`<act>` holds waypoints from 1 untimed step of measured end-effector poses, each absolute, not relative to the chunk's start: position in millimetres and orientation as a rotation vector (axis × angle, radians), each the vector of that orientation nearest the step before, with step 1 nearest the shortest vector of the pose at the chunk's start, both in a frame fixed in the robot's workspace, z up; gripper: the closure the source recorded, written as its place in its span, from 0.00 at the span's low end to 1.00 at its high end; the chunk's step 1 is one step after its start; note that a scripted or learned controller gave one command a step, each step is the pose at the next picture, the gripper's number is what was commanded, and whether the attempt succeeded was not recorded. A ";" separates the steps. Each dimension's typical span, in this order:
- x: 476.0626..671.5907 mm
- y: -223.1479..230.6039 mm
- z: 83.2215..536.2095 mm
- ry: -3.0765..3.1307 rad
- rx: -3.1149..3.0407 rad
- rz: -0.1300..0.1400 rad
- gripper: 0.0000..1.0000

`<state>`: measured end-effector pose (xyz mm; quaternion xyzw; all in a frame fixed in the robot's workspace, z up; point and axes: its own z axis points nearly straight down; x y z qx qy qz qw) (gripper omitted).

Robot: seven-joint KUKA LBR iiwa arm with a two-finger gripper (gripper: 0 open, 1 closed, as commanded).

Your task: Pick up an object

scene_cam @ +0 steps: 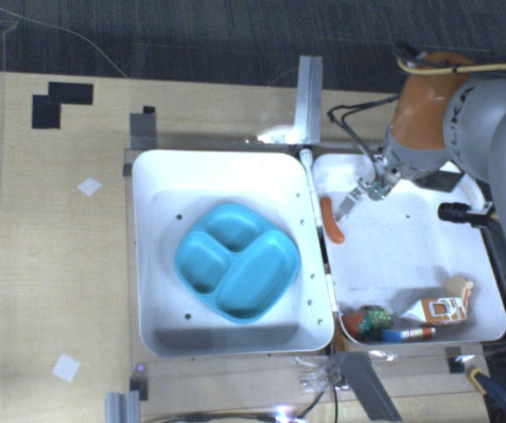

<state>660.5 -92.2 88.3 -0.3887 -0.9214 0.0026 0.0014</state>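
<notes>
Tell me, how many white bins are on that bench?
2. The left bin holds a blue divided plate. The right bin holds small items, with the gripper over it.

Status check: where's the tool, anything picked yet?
Tool low in right bin, by orange sausage. Grip unconfirmed. Other items along near wall. Blue divided plate in left bin.

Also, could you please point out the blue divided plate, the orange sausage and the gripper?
blue divided plate [237, 261], camera view, on the ridge where its three compartments meet.
orange sausage [331, 220], camera view, on the middle of its length.
gripper [348, 206], camera view, at its fingertips.
</notes>
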 end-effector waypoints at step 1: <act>623.2 -98.9 87.9 -2.806 -1.431 -0.006 0.00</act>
